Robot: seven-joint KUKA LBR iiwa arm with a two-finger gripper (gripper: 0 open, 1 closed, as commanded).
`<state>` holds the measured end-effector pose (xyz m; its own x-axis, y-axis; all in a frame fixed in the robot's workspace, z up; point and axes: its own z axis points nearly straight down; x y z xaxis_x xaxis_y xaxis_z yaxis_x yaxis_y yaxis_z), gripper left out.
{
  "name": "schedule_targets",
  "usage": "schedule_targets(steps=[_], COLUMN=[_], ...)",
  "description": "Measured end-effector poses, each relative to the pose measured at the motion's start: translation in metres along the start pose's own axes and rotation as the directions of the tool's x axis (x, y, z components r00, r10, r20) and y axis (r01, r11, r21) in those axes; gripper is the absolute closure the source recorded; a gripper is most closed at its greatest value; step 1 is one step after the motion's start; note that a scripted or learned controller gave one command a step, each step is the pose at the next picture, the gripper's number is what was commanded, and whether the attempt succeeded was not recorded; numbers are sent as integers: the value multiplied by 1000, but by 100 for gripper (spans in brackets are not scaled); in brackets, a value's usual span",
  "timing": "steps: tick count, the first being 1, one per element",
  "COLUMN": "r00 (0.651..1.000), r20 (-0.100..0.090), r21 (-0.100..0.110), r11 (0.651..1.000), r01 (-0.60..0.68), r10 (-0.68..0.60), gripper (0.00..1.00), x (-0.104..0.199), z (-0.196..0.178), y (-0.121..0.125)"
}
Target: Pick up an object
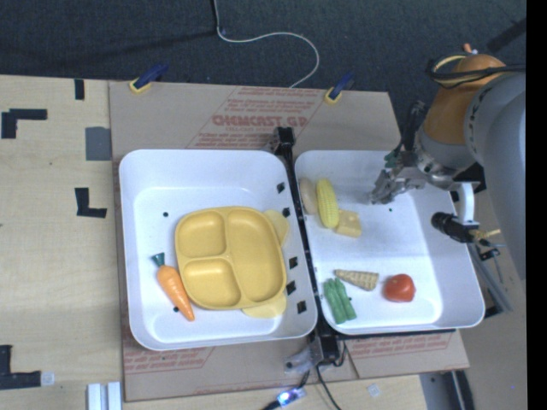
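Over the far right part of the right bin (444,314), the gripper (386,188) hangs from the grey arm (504,143) with its orange band; whether its jaws stand wide or narrow cannot be told at this size, and nothing shows between them. Right bin contents: one corn cob (327,203) near the far left corner, lying beside a pale yellow chunk (348,224); one green vegetable (339,300) by the near left corner; one tan cone-shaped piece (356,278) just beside it; one red tomato (399,288) toward the near edge, well apart from the gripper. Left bin (137,195) contents: one yellow divided plate (229,256) at the centre; one carrot (174,289) just beside the plate's left edge. Both bins rest on a cardboard sheet (248,122).
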<state>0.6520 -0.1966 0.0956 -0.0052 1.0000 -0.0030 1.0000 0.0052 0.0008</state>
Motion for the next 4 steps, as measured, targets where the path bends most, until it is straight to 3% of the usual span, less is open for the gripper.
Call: schedule_targets(steps=[2, 3, 4], r00=[1000, 1000, 1000], r20=[-2, -3, -4], r21=[-4, 1, 3], r11=[1000, 1000, 1000], r01=[-3, -4, 1], r10=[3, 4, -1], gripper=[100, 100, 100], x=[5, 5, 67], z=[-126, -129, -122], y=[-1, -1, -4])
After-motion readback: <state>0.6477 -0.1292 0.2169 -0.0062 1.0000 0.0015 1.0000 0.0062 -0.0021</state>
